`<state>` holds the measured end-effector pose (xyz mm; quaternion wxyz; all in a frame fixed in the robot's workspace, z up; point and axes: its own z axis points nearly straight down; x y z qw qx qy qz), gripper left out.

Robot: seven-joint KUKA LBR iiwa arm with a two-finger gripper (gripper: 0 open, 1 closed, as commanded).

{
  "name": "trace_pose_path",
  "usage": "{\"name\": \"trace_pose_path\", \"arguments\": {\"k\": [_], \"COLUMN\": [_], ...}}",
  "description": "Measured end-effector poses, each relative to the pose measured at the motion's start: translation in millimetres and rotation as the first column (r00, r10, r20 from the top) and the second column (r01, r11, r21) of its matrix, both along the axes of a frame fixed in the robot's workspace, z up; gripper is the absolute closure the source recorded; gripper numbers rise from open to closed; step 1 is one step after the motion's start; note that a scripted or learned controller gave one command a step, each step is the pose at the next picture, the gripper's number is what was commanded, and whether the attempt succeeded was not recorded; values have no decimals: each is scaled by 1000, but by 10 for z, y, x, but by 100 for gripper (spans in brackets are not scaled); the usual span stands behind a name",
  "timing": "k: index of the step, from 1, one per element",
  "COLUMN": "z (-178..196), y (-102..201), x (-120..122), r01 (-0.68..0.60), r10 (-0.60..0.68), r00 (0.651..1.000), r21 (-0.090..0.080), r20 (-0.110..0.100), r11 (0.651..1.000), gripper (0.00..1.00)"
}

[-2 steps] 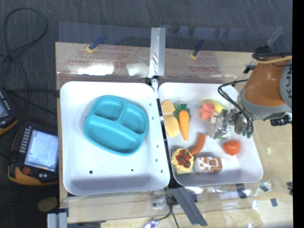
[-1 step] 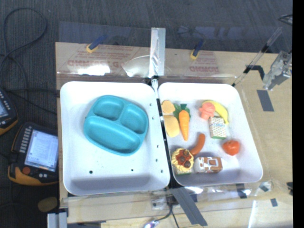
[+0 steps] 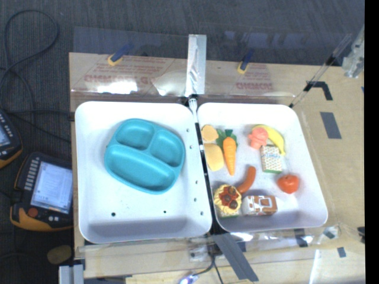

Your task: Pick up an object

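Banana (image 3: 276, 138) partly behind pink toy (image 3: 257, 137)

Two white bins sit side by side: the left bin (image 3: 89, 218) and the right bin (image 3: 308, 188). The left bin holds one blue divided plate (image 3: 144, 154). The right bin holds nine toy foods: one carrot (image 3: 229, 151), one sausage (image 3: 247, 179), one tomato (image 3: 288, 183), one banana (image 3: 275, 136), and five others.
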<state>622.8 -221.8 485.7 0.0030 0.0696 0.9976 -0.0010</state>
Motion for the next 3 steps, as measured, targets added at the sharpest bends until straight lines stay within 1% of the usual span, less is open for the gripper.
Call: {"name": "trace_pose_path", "arguments": {"k": [1,2,3], "z": [-3,-3,-2646], "y": [0,0,103], "x": [0,0,-19], "r01": [0,0,97], "r10": [0,0,-97], "r00": [1000,1000,995], "r21": [0,0,3], "r20": [-1,-1,-4], "r11": [1000,1000,995], "gripper": [0,0,0]}}
